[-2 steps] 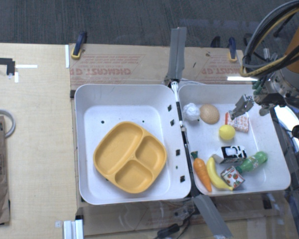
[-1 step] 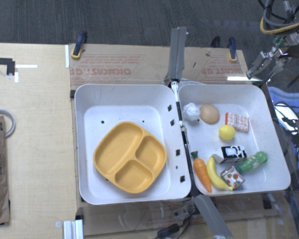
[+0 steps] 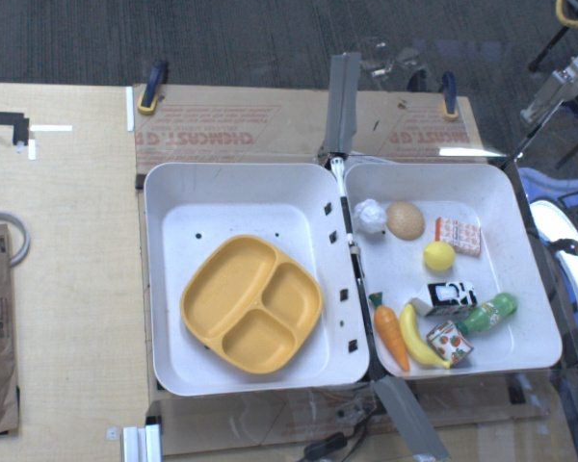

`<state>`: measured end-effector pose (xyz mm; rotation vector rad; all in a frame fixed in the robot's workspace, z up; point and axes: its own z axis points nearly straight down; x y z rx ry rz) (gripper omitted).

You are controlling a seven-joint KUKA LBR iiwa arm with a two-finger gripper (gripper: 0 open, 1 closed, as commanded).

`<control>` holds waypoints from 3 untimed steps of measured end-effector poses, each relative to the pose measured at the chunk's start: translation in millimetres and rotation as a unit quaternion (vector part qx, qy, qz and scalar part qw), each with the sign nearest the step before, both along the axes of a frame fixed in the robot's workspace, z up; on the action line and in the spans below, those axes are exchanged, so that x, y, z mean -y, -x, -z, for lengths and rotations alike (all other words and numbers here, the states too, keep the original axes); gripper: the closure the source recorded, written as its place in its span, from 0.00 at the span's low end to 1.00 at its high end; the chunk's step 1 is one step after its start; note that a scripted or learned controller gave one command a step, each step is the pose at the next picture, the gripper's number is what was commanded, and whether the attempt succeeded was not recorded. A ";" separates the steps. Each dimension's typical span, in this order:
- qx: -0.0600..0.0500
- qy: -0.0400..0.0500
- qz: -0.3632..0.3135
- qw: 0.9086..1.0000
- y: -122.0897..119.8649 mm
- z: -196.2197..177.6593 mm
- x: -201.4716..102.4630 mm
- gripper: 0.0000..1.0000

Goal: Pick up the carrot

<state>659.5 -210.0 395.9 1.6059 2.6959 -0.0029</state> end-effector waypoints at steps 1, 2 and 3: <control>-0.001 0.000 -0.185 0.983 63.2 14.7 12.6 0.00; -0.001 0.000 -0.290 0.957 151.5 31.5 12.3 0.00; 0.000 0.000 -0.437 0.899 174.4 -35.2 12.2 0.00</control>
